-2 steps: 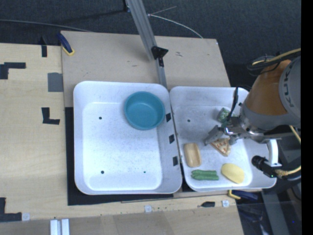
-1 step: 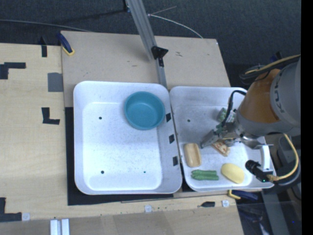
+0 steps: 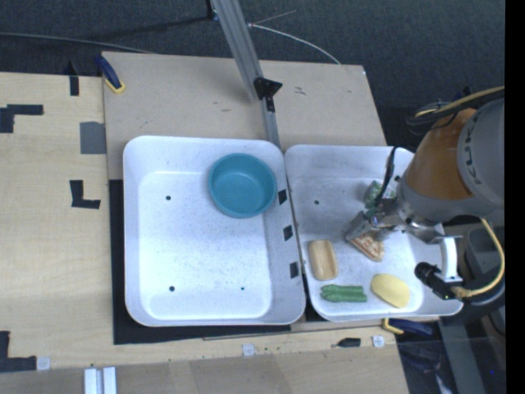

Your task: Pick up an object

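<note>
Low over the right-hand shallow white bin (image 3: 328, 167), the end effector (image 3: 367, 226) sits at the tip of the grey arm with its orange band (image 3: 439, 167), which comes in from the right. Its fingertips are pressed close to a small brown wedge-shaped object (image 3: 368, 245) lying directly beneath them; the fingers merge with that object and with the wrist's shadow, so whether they are spread, closed or gripping anything cannot be told. Part of the brown object is covered by the end effector, and its exact shape is hard to read.

Just to the left of the end effector and slightly nearer the camera lies a tan, bread-like oblong piece (image 3: 322, 259). Below it rests a green pod-shaped item (image 3: 343, 293), and beside that, below the end effector, a yellow rounded lump (image 3: 390, 290). Cables and a dark fitting crowd the arm's lower right side.

Well to the left, in the other white bin (image 3: 156, 245), stands a blue round plastic bowl (image 3: 241, 185). Both bins rest on the pale wooden tabletop (image 3: 49, 245).
</note>
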### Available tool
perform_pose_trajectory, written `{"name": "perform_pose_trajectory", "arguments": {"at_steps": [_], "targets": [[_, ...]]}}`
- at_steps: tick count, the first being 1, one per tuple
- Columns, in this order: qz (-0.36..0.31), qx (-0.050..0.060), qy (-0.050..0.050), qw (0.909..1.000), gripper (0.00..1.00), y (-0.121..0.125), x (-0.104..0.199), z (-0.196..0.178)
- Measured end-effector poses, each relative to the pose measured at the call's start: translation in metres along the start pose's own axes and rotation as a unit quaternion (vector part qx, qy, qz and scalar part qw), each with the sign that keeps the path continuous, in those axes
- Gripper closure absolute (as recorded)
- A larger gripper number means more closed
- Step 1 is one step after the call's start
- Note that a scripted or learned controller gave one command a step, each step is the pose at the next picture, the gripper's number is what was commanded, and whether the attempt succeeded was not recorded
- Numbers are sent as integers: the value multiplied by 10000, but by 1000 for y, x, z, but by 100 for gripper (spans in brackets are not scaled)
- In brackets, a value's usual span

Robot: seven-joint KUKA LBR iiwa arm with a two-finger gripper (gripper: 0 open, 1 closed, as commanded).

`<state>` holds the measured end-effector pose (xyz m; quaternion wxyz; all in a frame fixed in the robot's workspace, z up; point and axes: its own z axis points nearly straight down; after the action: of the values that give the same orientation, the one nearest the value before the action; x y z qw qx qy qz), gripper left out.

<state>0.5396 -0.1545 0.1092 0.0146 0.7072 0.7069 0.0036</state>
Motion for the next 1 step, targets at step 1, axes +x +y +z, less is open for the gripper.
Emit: {"name": "perform_pose_trajectory", "arguments": {"at_steps": [1], "targets": [[-8,109,70,9999,100,2,-5,-63]]}}
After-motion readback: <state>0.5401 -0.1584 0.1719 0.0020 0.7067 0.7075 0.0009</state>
